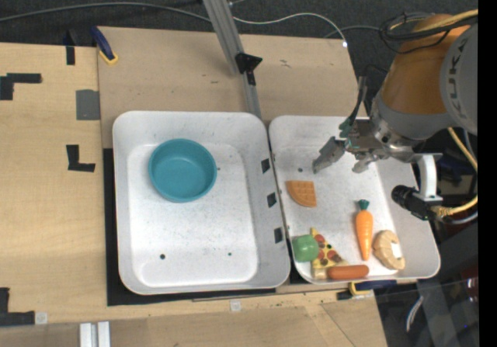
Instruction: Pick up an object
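- Wooden bench (46,182) under us carries two shallow white bins side by side, with dark carpet beyond and a grey metal post (221,15) slanting down to the seam between them.
- We see the arm (423,78) cut off at the right edge; its orange band and grey wrist cover part of the right bin (311,140).
- We make out the gripper (342,155) over the upper part of that bin, its two dark fingers spread wide apart with nothing between them.
- We find the toy foods in the lower half of the right bin: an orange waffle-like piece (302,192) just below the gripper, a carrot (363,229) with a green top, and a tan bread-like piece (387,249) beside it.
- Along the near wall lie a green round piece (304,247), a yellow slice with red spots (322,251) touching it, and a red sausage (347,272); we cannot tell these small shapes more exactly.
- We see a teal bowl (182,170) upright in the left bin (124,206).
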